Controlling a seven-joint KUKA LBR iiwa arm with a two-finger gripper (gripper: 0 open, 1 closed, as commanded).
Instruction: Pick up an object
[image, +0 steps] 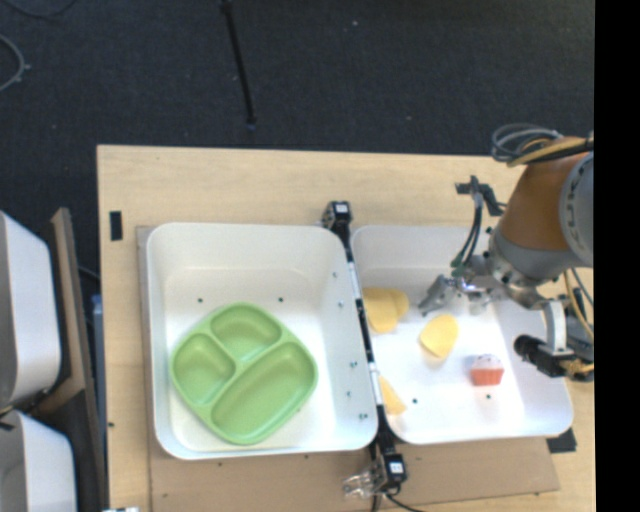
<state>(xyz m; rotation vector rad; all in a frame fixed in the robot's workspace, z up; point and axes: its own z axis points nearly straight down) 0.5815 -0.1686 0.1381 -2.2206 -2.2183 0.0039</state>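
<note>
On the bench sit two white bins, the left bin holding one green divided plate and the right bin three yellow pieces and one small red-and-white object, while the tool hangs above the yellow pieces, its grip state impossible to tell.

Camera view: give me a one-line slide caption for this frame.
Arm's tool over the right bin near yellow pieces and a small red-and-white object; green divided plate in the left bin.

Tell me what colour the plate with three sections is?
Light green plate, lying in the left bin, seen in the camera view.
</note>
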